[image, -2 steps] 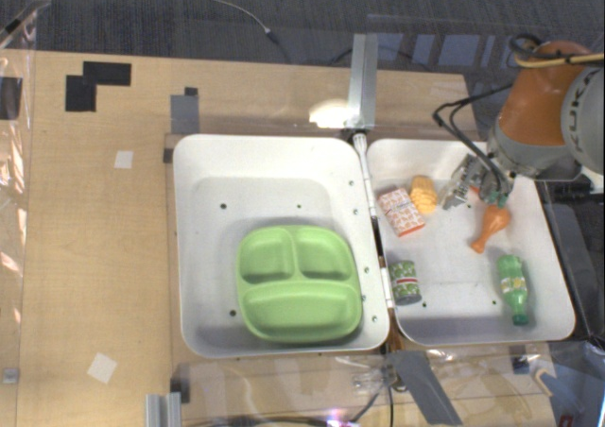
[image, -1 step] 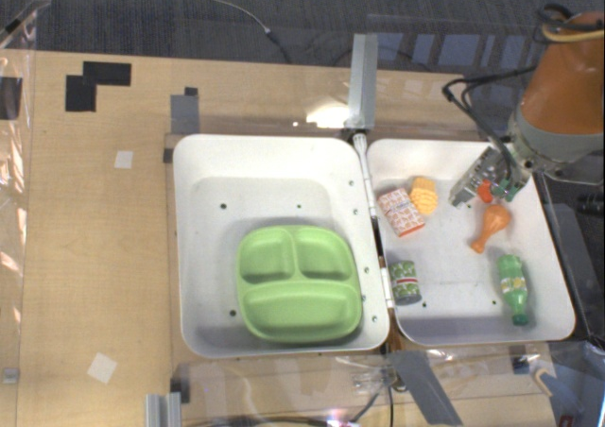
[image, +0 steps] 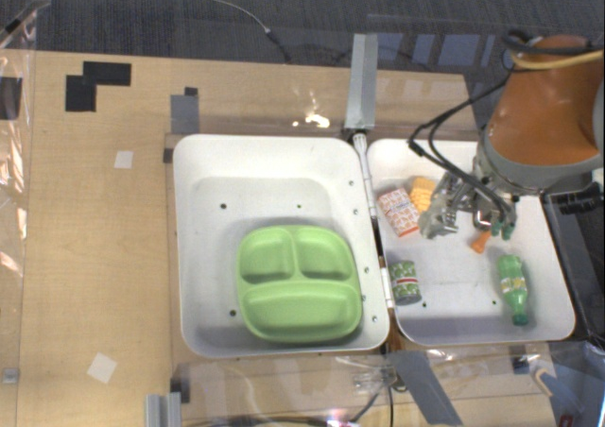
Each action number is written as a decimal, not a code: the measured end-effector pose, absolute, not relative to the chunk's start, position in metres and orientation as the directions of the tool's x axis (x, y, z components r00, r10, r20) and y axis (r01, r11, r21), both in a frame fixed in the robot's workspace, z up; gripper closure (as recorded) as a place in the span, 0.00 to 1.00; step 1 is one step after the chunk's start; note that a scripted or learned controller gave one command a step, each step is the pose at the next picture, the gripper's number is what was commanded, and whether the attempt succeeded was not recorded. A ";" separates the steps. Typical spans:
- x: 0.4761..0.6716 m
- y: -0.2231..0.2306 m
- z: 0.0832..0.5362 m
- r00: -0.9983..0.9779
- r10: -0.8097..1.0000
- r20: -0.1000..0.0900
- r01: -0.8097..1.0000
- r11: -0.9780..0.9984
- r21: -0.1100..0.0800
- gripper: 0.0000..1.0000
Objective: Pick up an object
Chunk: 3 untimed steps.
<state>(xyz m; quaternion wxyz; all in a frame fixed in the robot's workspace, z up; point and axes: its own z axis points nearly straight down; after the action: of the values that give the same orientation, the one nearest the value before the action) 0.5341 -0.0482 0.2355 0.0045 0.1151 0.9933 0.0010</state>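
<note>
We see a wooden bench (image: 95,255) of light colour. On it stand two shallow white bins side by side, the left bin (image: 203,179) and the right bin (image: 558,312), and their edges touch in the middle. A grey metal bar (image: 360,90) lies on the bench behind the place where they meet. Near the far left corner we see black tape shapes (image: 95,83). Two small pale squares (image: 124,160) also lie flat on the wood.
</note>
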 end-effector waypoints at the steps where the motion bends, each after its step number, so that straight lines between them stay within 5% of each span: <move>1: 0.495 0.033 0.206 -0.912 0.410 -0.004 0.410 0.912 0.004 1.00; 2: 0.513 0.070 0.184 -0.534 0.845 -0.001 0.845 0.534 0.003 1.00; 3: 0.513 0.143 0.200 -0.458 0.889 0.001 0.889 0.458 0.004 1.00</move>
<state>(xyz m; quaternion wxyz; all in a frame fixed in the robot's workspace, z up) 0.5127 0.1426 0.1999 0.0007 0.5208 0.8537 0.0020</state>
